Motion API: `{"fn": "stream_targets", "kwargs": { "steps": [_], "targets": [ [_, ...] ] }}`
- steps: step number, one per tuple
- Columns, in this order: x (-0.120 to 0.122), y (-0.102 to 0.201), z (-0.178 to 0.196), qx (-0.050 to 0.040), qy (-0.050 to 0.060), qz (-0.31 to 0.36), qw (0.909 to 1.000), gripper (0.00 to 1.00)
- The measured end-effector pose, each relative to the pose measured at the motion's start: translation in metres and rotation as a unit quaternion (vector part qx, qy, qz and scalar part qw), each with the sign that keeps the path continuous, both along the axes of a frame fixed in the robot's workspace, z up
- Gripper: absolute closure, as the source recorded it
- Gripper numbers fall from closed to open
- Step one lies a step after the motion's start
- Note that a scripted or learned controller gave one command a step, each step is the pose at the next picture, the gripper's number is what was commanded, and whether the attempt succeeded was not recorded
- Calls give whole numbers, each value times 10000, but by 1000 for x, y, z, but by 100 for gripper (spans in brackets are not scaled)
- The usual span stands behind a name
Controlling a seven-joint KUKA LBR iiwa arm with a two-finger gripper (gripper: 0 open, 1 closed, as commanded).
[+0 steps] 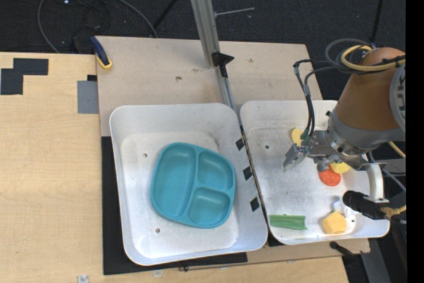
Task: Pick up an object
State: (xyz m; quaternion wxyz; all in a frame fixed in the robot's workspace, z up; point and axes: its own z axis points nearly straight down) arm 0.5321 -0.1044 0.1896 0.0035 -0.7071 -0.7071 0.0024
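A: We locate the gripper (292, 157) in the right bin (278, 209), at the middle right of the frame, below the grey wrist and the orange band. What do we read of the jaws?

B: We see dark fingers pointing down toward the bin floor at about the left end of the wrist assembly. We cannot tell how far the jaws stand apart (the wrist covers most of them), and we see nothing between them.

A: Which objects do we treat as candidates?

B: Four lie in the right bin. A small yellow piece (297, 136) sits just up-frame of the jaws, near them. A red-orange piece (329, 176) lies to the right and slightly down-frame, partly under the wrist. A green bar (287, 222) lies well down-frame, close to the bin's lower rim. A yellow block (335, 223) sits to the right of the bar.

A: Which relation governs the coming move?

B: In our judgement, the nearest object is the small yellow piece, up-frame of the jaws. If we take the green bar instead, its long axis runs left to right across the frame, so the jaws would need to close across its short side.

A: And the left bin (126, 136)?

B: It carries a teal divided plate (193, 185), well apart from the gripper.
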Motion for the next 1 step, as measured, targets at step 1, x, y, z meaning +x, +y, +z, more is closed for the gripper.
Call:
{"fn": "stream_targets", "kwargs": {
  "steps": [1],
  "targets": [
    [-1, 3, -65, 3, 8, -2, 10000, 0]
  ]
}}
